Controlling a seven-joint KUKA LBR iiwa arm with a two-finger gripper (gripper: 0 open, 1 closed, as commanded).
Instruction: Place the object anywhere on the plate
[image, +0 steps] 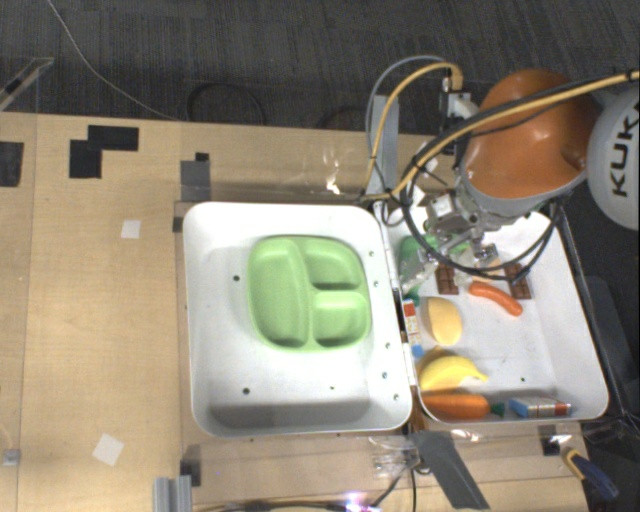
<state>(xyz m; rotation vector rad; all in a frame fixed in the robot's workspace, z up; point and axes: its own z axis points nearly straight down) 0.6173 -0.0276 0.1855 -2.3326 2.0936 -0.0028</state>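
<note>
Nearest the lens, along the bottom edge, a grey bracket (455, 480) clamps the two bins together at their shared corner, likely to keep them from sliding on the worktop (90, 330).

Left bin (215, 400): white, shallow, holding just the green plate (305, 290). Plate has three compartments, one long one on its left side and two smaller on its right. Nothing rests on it. It sits roughly centred, well apart from the bin walls, so a drop anywhere over it has margin.

Right bin (580, 350): the loose stock. Against the dividing wall, a pale round item (443, 320), then a yellow banana-like piece (450, 374) just below it, and an orange carrot-like piece (458, 406) at the near wall. Markers or pens (535, 408) lie along the same near wall. A smaller orange-red piece (497, 297) sits nearer mid-bin. A green item (412, 255) lies at the far-left corner, close under the arm.

Arm (525, 135) reaches in from the right, orange band prominent, cables (420, 110) looping over it. Pincer (458, 250) hangs low over the far-left part of the right bin, beside the green item. Wrist and wiring mask its tips; cannot tell whether it is spread or closed, nor whether anything is between them.

Judgement: picking stage. Which object is intended is uncertain; every candidate is in the right bin, none on the plate.
</note>
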